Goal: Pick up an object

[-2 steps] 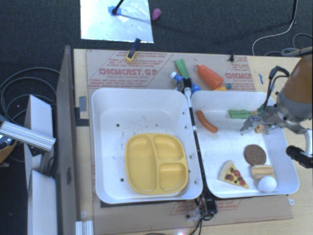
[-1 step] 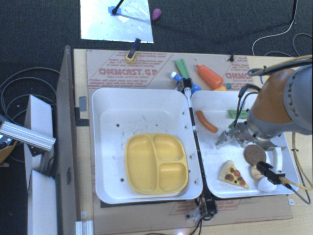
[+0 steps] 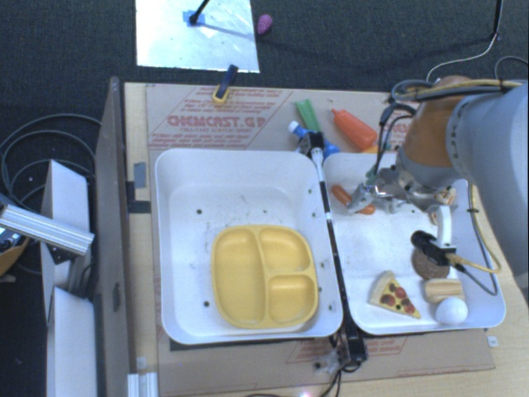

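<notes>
From my remote seat I saw the gripper (image 3: 364, 199) low by the right bin's (image 3: 488, 300) left wall, touching the small orange piece (image 3: 342, 195), which lay angled just to its left; grip state unreadable.

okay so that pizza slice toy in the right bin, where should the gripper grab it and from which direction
Judging from this view, grip the pizza slice across its two long straight edges, near the middle, coming straight down from above. It lies flat on the right bin floor, crust toward the wooden block, so a side approach looks crowded.
</notes>
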You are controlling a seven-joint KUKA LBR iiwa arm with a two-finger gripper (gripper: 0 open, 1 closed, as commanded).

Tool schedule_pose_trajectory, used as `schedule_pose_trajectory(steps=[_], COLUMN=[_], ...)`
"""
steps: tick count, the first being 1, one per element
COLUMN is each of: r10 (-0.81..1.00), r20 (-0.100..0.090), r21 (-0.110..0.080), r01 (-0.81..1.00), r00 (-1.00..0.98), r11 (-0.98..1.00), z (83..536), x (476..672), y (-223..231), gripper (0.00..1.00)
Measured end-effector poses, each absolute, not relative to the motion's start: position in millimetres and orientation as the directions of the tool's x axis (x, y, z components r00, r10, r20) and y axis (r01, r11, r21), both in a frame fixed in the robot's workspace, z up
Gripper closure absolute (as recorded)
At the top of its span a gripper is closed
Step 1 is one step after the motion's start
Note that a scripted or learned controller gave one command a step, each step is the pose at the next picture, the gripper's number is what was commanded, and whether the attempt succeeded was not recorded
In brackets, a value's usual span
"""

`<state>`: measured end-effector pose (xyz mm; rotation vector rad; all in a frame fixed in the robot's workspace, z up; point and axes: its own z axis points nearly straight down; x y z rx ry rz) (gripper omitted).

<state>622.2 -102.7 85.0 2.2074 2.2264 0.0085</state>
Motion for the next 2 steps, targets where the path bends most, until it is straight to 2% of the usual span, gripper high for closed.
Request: schedule_pose_trajectory(steps=[1,2], r10=[1.0,1.0], r20=[0.001,-0.001], r21=[0.006,0.006], r01=[1.0,1.0], r00=[-0.007,-0.008], r11=[0.007,0.008], z=[85.6,96.1], x=[654.7,653.9], y=[-83.3,-85.1], gripper=[0.0,1.0])
